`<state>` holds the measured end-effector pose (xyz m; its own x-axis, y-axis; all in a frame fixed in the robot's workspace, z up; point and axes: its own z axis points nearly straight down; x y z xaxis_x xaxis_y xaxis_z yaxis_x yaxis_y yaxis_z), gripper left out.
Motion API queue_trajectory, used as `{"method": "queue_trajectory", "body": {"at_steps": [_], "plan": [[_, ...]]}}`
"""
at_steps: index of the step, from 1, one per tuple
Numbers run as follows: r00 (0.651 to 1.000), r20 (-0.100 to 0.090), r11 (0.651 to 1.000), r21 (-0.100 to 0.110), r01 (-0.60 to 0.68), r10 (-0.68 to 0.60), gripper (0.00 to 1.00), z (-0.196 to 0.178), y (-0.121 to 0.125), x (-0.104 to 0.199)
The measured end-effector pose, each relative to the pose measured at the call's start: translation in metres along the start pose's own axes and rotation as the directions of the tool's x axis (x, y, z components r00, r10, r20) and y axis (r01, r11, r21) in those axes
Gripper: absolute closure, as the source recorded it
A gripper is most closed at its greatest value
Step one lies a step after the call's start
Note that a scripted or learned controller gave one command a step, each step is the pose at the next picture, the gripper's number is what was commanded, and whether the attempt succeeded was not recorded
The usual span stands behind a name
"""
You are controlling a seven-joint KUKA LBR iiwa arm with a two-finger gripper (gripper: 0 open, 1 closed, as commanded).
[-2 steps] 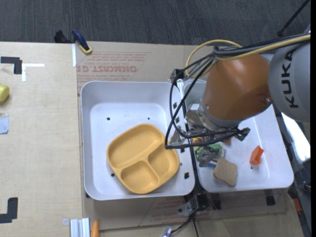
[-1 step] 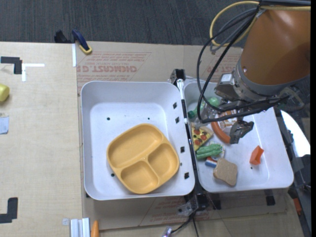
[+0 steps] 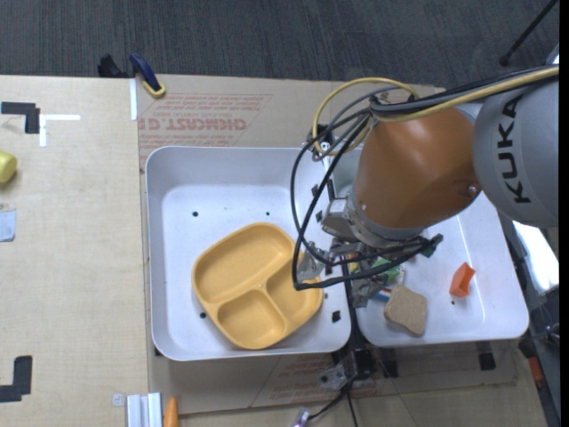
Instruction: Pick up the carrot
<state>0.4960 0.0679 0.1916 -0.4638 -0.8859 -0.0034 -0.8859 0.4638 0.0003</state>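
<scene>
The arm (image 3: 418,172) hangs mid-frame over the bins' shared edge, hiding its claw, whose state I cannot tell; the carrot (image 3: 461,279) lies untouched at lower right.

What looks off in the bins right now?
The yellow divided plate sits skewed in the left bin, its right edge riding over the wall toward the right bin. The carrot and bread slice lie loose in the right bin, apart.
</scene>
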Motion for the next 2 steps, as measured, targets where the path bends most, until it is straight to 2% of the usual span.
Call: {"method": "queue_trajectory", "body": {"at_steps": [1,2], "plan": [[0.930,-0.001,0.930,-0.001,0.366,-0.366,0.00,0.0981,0.0448,-0.0522],[0.933,-0.005,0.933,-0.001,0.360,-0.360,1.00,0.0900,0.0419,-0.0505]]}}
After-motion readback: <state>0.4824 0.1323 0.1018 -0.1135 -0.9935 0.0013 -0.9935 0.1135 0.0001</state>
